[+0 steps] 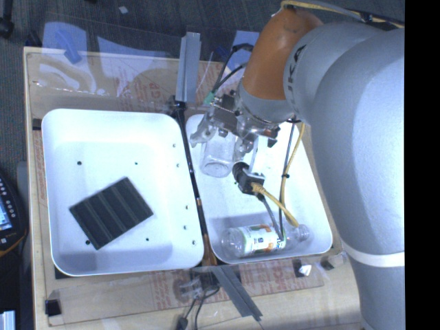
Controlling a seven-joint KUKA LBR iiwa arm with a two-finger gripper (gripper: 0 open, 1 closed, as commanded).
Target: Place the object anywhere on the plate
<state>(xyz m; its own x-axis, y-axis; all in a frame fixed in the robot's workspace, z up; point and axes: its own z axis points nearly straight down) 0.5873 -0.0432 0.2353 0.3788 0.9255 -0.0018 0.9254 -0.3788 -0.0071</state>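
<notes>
Pincer [223, 133]: in right bin [313, 205], far end, over clear glass [216, 158]; grip state cannot be told. Plate [111, 212]: dark, left bin [58, 136]. Risk: slick glass slipping mid-transfer.

the grey arm [344, 115] reaches over the right bin [313, 205], its gripper [223, 133] seemingly around a clear glass [216, 158]. a plastic bottle [265, 239] lies near that bin's front wall. a dark ribbed plate [111, 212] lies in the left bin [62, 136].

bins [62, 126]: 2; plate [111, 212]: 1; bottle [262, 240]: 1; glass [217, 155]: 1
</notes>
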